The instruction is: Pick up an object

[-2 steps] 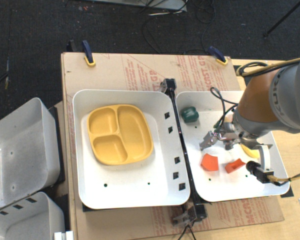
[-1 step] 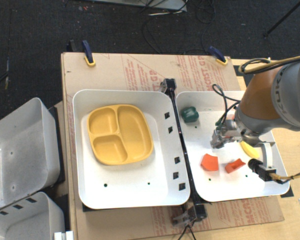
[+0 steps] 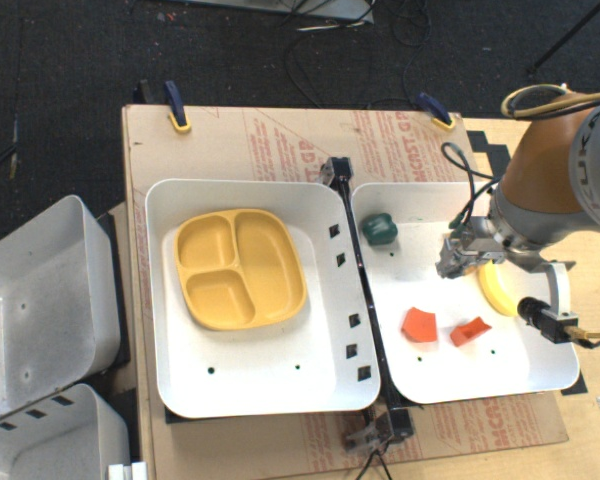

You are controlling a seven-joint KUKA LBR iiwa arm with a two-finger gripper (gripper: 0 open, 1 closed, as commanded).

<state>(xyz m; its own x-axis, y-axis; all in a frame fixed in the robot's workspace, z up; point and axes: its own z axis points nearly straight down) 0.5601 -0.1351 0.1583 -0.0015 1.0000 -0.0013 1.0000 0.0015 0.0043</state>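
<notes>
The right bin [image 3: 540, 368] holds a dark green rounded object [image 3: 380, 229] near its back left. An orange block [image 3: 419, 325] and a smaller red-orange piece [image 3: 470, 332] lie toward its front middle. A yellow rounded object [image 3: 498, 289] lies at the right, partly under the arm. My gripper [image 3: 461, 256] hangs over the middle of this bin, just left of the yellow object and above and behind the two orange pieces. Nothing shows in its grasp.
A yellow three-section plate [image 3: 240, 268] lies in the left bin [image 3: 270, 388]. A black divider with clips [image 3: 358, 298] runs between the bins. Grey tubs [image 3: 40, 288] stand off the bench at the left. Cables trail from the arm's wrist [image 3: 540, 183].
</notes>
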